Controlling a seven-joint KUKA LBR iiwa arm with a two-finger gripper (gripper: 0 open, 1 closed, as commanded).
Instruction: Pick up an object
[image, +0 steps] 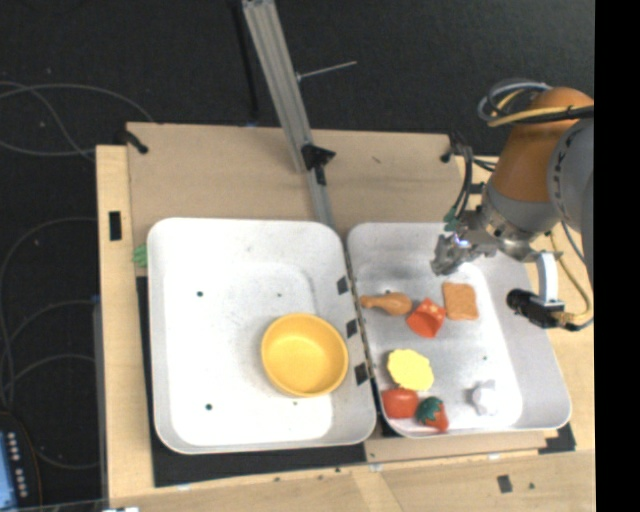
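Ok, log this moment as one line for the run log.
claw: above right white bin, near tan square block | held: nothing seen | yellow bowl: left white bin

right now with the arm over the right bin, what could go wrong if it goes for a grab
The gripper hangs above bare floor of the right bin, up and left of the orange block, so a straight descent may close on nothing. The red pepper, chicken drumstick and the block lie close together; reaching for one could nudge the others. The strawberry and tomato sit against the bin's near wall, leaving little room.
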